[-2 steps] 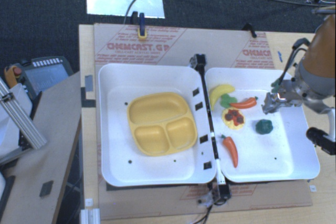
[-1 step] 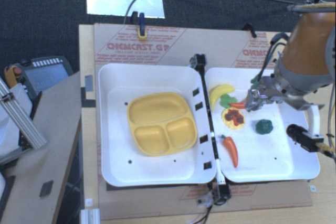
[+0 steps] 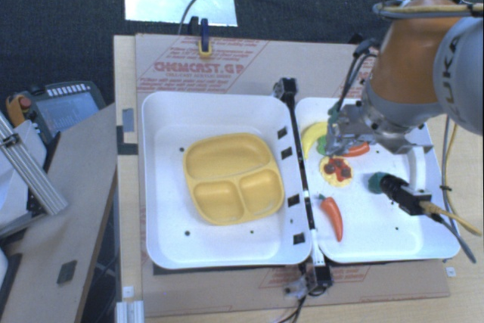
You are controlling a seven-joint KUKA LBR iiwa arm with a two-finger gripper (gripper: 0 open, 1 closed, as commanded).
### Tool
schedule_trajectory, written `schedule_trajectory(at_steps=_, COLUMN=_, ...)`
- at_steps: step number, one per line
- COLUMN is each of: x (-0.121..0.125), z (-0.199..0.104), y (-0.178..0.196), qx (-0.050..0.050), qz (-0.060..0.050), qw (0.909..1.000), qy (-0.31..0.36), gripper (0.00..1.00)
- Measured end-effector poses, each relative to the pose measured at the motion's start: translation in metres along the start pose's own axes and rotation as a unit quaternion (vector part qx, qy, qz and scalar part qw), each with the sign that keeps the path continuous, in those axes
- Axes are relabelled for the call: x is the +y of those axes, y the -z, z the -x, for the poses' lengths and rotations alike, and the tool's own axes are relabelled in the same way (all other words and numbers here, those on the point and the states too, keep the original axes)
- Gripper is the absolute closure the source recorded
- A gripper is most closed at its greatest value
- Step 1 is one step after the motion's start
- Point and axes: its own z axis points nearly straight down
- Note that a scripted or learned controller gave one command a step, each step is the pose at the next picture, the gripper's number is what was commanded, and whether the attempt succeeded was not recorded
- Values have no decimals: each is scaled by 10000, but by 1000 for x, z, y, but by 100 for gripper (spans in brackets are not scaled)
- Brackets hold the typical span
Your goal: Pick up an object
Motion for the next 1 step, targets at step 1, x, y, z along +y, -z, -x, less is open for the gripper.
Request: schedule_trajectory(at_steps=1, x=7, z=-53, y=0, qx=4, qz=0, qw=10000, qy=1, gripper=100)
